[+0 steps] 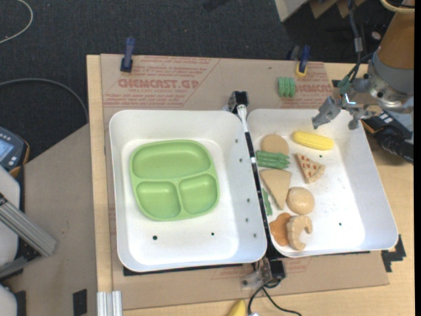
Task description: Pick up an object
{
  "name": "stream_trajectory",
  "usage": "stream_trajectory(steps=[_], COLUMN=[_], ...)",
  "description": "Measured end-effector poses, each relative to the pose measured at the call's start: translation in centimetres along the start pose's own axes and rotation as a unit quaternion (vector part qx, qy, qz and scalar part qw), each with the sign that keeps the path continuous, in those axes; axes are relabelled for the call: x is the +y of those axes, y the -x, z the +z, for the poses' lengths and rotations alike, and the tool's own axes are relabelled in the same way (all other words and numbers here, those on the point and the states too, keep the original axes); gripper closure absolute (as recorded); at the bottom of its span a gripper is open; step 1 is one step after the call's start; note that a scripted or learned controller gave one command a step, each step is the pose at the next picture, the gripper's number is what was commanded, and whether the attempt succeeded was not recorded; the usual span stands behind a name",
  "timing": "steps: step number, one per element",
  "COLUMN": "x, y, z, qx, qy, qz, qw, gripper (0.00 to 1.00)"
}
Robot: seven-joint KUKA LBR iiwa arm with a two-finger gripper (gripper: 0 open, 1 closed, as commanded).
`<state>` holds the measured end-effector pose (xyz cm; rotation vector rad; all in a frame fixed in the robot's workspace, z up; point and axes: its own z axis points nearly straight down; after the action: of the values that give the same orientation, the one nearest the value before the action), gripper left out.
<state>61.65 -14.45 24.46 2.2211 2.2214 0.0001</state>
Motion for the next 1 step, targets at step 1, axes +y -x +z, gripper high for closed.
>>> stream_trajectory(steps=[1], x=[-4.55], y=[3.76], z=[16.68], qx=[0.001], qy=[-0.005], qz=[0.003], qw=[1.0000], gripper=[0.00])
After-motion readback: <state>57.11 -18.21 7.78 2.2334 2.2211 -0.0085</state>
